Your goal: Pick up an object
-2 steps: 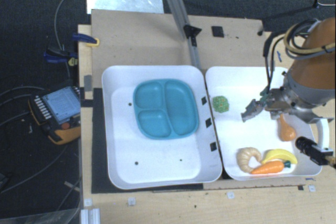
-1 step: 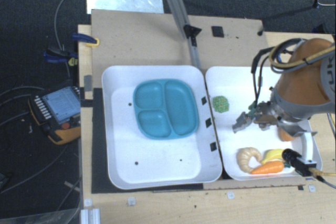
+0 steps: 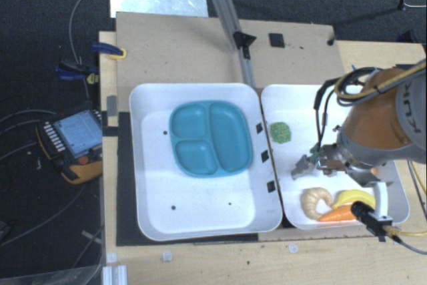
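The right bin (image 3: 300, 98) holds a small green knobbly piece (image 3: 280, 132) near its left wall. At its front lie a pale curled piece (image 3: 315, 201), an orange carrot (image 3: 337, 213) and a yellow banana (image 3: 355, 197), close together. My gripper (image 3: 305, 168) hangs over the middle of this bin, just above and left of the pale curled piece and below and right of the green piece. Nothing shows in its grasp. The arm's orange band (image 3: 373, 122) covers the bin's right part.
The left bin (image 3: 150, 143) bears a blue divided plate (image 3: 211, 137). A grey pole (image 3: 227, 3) slants down to the bins' back edge. Cables, clamps and a small blue device (image 3: 75, 137) lie off the bench at left.
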`<act>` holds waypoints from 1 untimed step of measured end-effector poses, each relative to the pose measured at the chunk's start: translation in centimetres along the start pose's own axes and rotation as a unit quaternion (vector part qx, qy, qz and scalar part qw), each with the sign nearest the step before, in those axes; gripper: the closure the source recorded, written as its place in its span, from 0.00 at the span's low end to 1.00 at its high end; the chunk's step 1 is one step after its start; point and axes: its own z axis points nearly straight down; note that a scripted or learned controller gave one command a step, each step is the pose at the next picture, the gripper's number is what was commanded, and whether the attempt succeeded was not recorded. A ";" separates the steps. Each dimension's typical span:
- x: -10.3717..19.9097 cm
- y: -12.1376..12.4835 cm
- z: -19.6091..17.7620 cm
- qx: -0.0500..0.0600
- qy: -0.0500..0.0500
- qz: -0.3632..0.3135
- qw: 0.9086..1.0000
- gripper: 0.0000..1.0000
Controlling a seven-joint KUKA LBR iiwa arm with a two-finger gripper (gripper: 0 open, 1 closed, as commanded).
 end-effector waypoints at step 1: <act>0.0 0.2 4.3 -0.004 0.000 -0.001 1.000 0.00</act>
